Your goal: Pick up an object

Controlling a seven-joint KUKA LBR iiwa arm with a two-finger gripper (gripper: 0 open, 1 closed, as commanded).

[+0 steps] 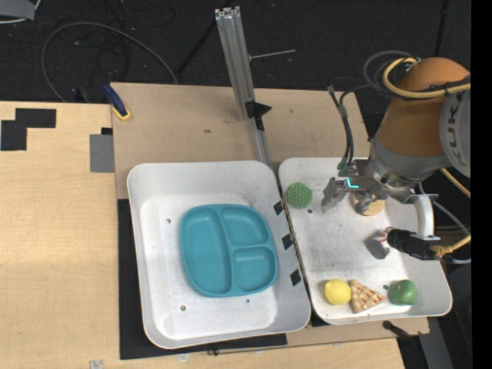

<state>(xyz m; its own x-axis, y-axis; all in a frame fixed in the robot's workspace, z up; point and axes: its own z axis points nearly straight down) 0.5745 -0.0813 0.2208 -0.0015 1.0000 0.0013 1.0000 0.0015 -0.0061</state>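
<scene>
My gripper (346, 197) hangs over the far part of the right bin (338, 244), open, with nothing between its fingers. A tan-brown object (372, 205) lies just to its right, partly hidden by the wrist. A bumpy green ball (299, 195) rests to the gripper's left near the bin's far left corner. Along the near edge lie a yellow lemon (337, 291), a pizza slice (364, 297) and a green round fruit (403, 291).
The left bin (154, 283) holds a teal divided plate (228, 248). An upright metal post (237, 60) stands behind the bins. Black clips sit on the wall between the two bins.
</scene>
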